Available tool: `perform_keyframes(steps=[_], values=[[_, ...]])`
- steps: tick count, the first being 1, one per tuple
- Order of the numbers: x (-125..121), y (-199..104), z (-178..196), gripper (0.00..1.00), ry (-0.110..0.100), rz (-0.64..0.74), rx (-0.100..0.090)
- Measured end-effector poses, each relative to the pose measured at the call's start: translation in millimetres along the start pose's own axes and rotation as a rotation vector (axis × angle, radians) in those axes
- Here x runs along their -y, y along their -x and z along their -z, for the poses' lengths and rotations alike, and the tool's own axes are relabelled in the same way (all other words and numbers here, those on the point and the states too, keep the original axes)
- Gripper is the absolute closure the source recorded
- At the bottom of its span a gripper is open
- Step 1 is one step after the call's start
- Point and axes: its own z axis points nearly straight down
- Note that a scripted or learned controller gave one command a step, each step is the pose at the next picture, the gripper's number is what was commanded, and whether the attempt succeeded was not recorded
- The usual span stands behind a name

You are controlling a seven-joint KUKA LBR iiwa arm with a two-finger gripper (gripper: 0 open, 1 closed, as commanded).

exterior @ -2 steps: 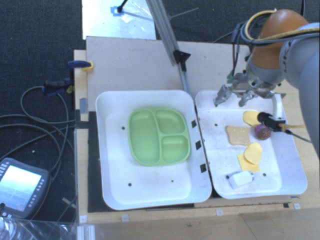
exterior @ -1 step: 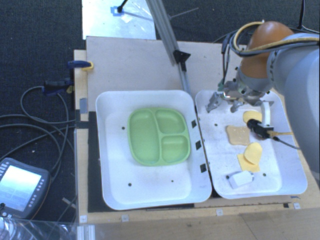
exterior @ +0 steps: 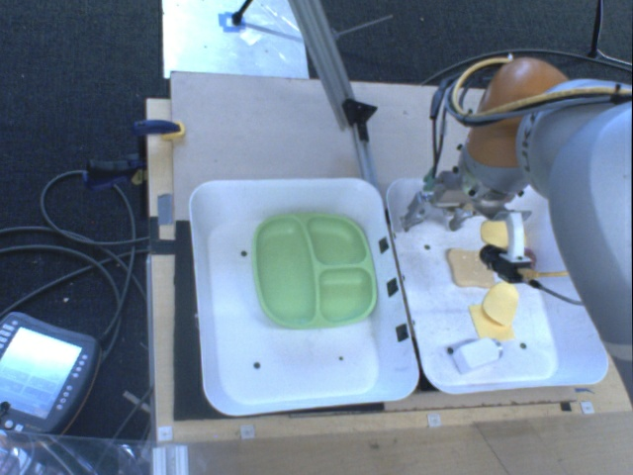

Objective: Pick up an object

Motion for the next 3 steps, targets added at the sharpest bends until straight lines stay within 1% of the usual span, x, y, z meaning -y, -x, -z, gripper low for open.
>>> perform_keyframes(steps=[1,2,3], values=[[-1.9,0.0,13.6,1.0,0.006,0.002,0.0],[-4.7,-5.6,77.5,1.0,0.01,0.0,-0.001],[-9.5,-1.4,142.4,1.0,0.011,0.0,0.001]])
